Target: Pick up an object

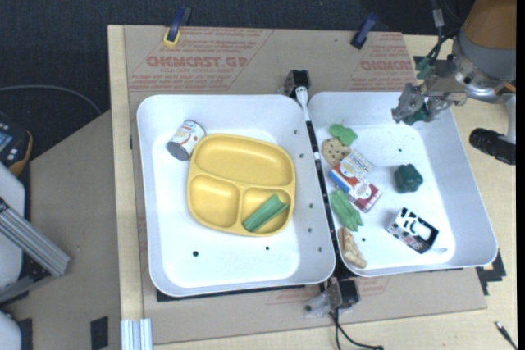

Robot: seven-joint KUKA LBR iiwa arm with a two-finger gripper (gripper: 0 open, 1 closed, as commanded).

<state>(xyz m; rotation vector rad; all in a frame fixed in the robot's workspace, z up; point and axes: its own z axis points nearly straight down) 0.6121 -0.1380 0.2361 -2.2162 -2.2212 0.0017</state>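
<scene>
gripper point(417, 109) hangs over the right bin's point(459, 176) far edge; finger state cannot be told; candidate objects lie loose along its left wall, a dark green block point(408, 177) nearest, likely for open access from above

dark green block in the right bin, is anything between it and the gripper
No. In the camera view, bare white bin floor lies between the gripper and the dark green block.
</scene>
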